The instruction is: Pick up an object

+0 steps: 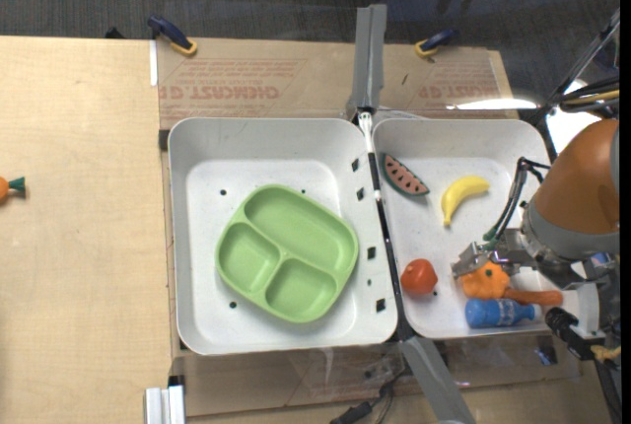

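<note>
Directly beneath the tool (480, 261), in the right bin (463, 141), sits the orange toy (485, 284); whether the tool grips it cannot be told. A sound pick requires centring over the toy, clear of the blue bottle (501, 314) just below.

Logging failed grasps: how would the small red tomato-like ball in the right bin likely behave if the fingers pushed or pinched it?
The small red tomato-like ball looks round and smooth, so it would probably roll when nudged. It sits alone on the right white bin floor beside the left wall, so it may roll until that stops it. Its glossy curve could squirt out of a pinch.
</note>
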Controlling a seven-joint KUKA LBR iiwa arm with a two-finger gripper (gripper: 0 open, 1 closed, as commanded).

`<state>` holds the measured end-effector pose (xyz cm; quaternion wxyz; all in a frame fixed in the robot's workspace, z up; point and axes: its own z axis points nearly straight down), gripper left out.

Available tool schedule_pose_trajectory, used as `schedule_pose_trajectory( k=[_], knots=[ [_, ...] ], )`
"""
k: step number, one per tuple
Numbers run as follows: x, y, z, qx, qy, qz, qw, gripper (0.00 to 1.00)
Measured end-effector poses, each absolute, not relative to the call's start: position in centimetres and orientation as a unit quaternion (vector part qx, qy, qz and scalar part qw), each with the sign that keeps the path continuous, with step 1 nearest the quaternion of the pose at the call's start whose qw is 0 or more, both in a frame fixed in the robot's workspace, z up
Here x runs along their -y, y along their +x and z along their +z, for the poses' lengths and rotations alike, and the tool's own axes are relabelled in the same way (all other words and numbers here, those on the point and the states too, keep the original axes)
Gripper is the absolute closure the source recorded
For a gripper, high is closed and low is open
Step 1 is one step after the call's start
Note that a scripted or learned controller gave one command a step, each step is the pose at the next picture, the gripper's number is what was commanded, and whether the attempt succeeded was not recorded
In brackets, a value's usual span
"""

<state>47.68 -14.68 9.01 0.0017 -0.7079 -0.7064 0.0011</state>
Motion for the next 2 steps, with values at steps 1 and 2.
schedule_pose_trajectory(
  k=[1,2],
  knots=[
    [14.7,47.7,9.8,0.706,-0.709,0.0013,0.002,1.00],
    [4.5,50.4,19.0,0.708,-0.707,0.0013,0.001,1.00]
  ],
)
